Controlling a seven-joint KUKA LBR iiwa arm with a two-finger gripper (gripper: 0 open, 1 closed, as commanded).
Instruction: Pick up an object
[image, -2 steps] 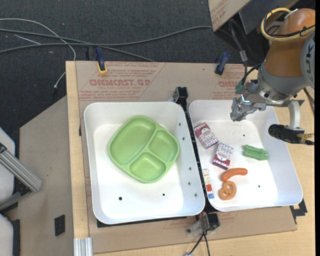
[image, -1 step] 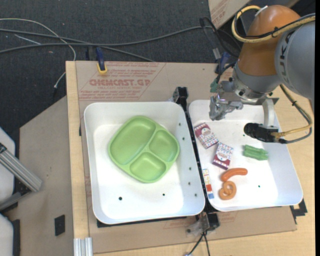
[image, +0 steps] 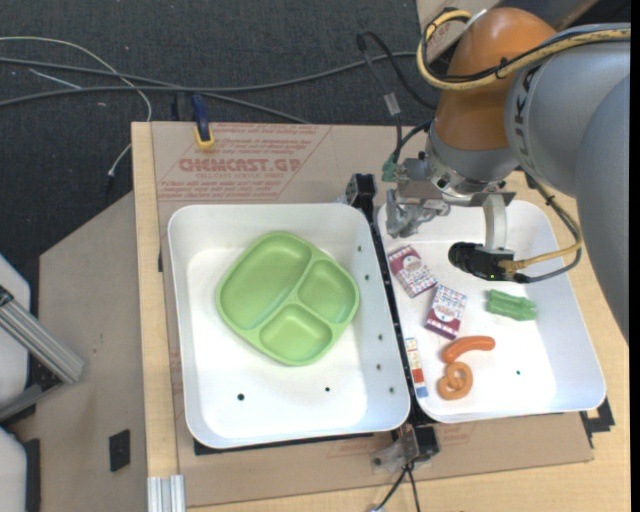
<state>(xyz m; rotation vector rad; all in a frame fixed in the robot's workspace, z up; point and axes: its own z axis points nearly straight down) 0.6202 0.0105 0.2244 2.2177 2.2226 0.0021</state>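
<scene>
The claw (image: 408, 215) hung at the right bin's (image: 570, 330) far-left corner (its opening impossible to tell), just beyond a still-unlifted maroon packet (image: 410, 270).

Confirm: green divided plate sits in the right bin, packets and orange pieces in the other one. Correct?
Not quite. The camera view shows the green divided plate in the left bin, not the right. The two packets and the orange pieces lie in the right bin, as you said.

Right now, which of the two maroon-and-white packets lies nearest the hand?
The upper maroon-and-white packet, just below the hand by the bin divider; the lower packet lies farther down.
</scene>
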